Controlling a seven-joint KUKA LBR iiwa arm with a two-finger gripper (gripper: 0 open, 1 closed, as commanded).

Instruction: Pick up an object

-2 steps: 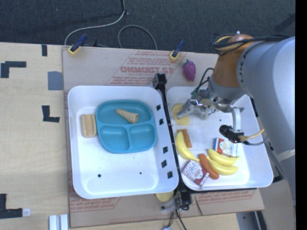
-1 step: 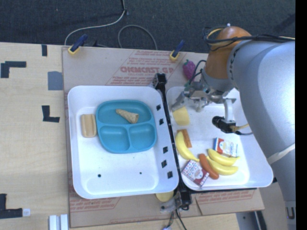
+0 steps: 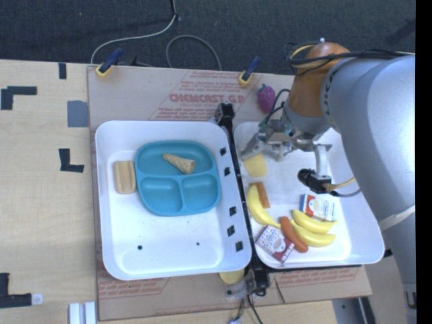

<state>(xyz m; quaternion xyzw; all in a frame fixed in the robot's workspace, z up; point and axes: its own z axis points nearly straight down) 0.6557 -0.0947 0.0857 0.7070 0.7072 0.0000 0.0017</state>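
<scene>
- Red lettering on the cardboard sheet (image 3: 196,100) was blurred, unreadable.
- The jaws' state could not be told; they hung over a pale yellow block (image 3: 255,165) in the right bin (image 3: 361,238).
- A glossy blue sectioned plate (image 3: 179,181) held a tan wedge (image 3: 179,162).

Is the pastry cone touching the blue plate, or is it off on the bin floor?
Touching. The camera view shows the pastry cone lying inside the top compartment of the blue plate, resting on its surface, in the left bin.
</scene>
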